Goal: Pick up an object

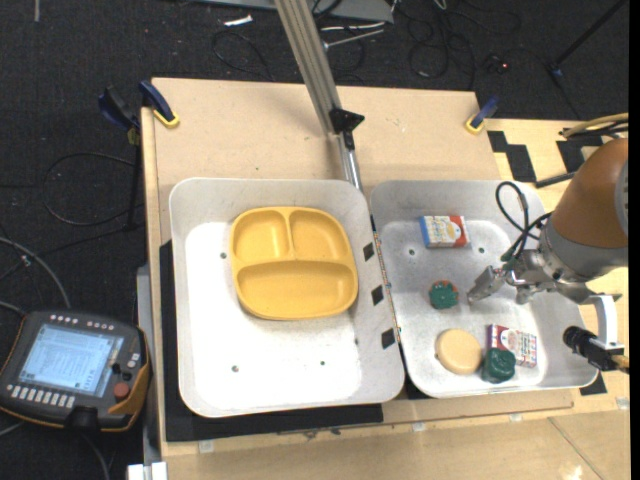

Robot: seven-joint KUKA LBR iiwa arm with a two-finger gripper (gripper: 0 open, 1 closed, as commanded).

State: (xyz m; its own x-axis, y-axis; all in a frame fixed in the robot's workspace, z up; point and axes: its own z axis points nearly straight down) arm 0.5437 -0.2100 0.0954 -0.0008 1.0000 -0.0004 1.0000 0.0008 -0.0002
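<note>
We start at the gripper (487,284). It hangs over the right bin (400,218), near the middle, and the grey arm (590,218) with its orange band comes in from three o'clock. We can see the tip poke out toward nine o'clock. There is nothing between its fingers that we can see. They are too small and blurry for us to say if they are spread or pinched together.

The closest thing to the tip is a small green round toy (443,294). It sits just beside the tip, at about eight o'clock from it. It is round, so it has no long side to line up with. We think this is the easiest thing to go for, because the tip only has to go a little way toward nine o'clock and then down.

Going farther out, a small red, white and blue box (443,231) lies at about ten o'clock from the tip, with its long side going left to right. At about six o'clock we see a tan round disc (459,351), and next to it a small printed box (513,346) with a green lump (498,366) touching its bottom edge.

Far off at nine o'clock, in the left bin (200,268), sits a yellow tray with three parts (294,262).
</note>
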